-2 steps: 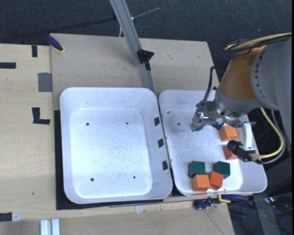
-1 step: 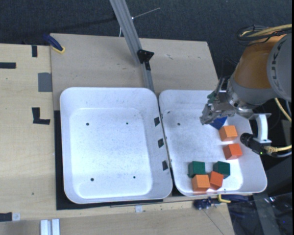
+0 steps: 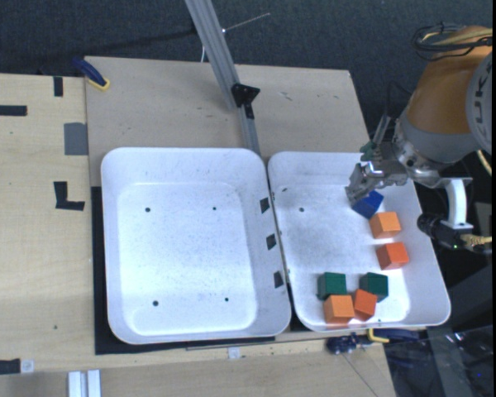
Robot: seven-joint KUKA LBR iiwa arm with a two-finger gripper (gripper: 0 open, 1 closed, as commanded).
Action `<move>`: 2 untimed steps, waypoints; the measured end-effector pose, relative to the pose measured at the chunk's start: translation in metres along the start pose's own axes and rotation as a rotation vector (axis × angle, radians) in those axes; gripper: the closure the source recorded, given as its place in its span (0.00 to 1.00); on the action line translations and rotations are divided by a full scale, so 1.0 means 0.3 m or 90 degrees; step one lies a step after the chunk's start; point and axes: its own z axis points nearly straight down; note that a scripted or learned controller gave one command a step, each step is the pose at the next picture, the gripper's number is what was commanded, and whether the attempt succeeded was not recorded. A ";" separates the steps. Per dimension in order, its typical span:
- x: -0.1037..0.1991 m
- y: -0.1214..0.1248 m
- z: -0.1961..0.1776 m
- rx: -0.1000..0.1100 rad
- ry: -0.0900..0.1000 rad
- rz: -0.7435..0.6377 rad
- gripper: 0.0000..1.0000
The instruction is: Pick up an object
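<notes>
Camera view: the hand (image 3: 365, 185) hangs over the right bin (image 3: 314, 222), its tip touching a blue block (image 3: 369, 204); whether it grips the block I cannot tell. Just below lie two orange blocks (image 3: 386, 224) (image 3: 393, 255). Near the bin's front edge sit two green blocks (image 3: 331, 284) (image 3: 374, 284) and two more orange ones (image 3: 340, 308) (image 3: 364, 303). Both bins rest on the worktop (image 3: 165, 106).
</notes>
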 end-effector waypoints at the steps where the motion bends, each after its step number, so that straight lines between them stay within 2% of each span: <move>1: 0.171 0.014 0.042 0.003 0.001 -0.002 1.00; 2: 0.368 0.045 0.016 0.003 0.002 -0.004 1.00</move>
